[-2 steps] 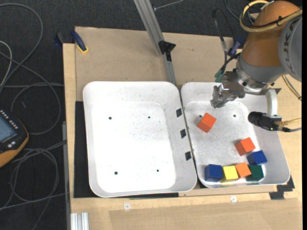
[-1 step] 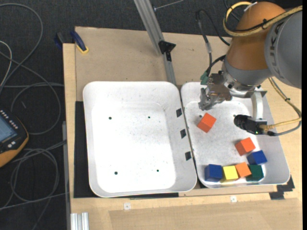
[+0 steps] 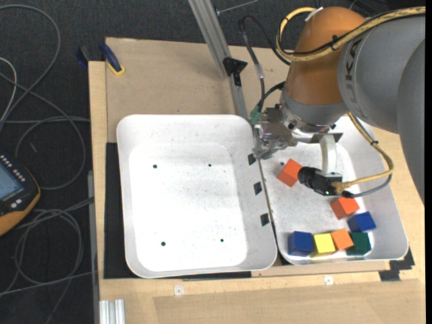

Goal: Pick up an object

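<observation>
The arm (image 3: 395, 59) reaches in from the upper right corner of the camera view. Its thick grey link slants down and to the left across that corner. Where the link ends sits the orange band (image 3: 324, 36), a rounded dome seen almost from the top and facing up toward the camera. Below the band the grey wrist (image 3: 309, 108) narrows and turns steeply downward, so the last part of the arm stands close to vertical. The gripper (image 3: 273, 138) hangs at the wrist's lower left, a small metallic cluster held low. The wrist above partly covers it, and whether it is open or closed cannot be told.
</observation>
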Tool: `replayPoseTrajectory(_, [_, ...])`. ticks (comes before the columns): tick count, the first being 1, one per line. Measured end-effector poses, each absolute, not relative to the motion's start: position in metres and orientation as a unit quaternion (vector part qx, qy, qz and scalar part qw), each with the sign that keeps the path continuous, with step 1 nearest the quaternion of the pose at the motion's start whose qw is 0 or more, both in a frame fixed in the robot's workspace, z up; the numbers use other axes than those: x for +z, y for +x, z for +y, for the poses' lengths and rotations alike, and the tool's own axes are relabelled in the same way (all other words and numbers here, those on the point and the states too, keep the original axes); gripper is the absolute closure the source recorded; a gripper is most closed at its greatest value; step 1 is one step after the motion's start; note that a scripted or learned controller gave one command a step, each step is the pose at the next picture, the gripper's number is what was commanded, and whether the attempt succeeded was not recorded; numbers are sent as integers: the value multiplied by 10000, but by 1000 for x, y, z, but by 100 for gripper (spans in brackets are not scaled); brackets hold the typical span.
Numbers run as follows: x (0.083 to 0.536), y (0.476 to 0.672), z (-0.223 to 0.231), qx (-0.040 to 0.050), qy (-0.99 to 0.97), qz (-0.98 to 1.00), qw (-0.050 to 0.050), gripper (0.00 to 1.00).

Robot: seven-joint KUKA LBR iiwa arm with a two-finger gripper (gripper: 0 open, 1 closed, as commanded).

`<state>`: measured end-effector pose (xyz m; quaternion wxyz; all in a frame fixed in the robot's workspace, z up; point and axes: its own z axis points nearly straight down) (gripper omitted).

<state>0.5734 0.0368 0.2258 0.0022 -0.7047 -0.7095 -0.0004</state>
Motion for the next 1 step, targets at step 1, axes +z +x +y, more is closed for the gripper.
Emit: replayPoseTrajectory(1, [234, 550, 90, -3, -7044, -7098, 25, 100])
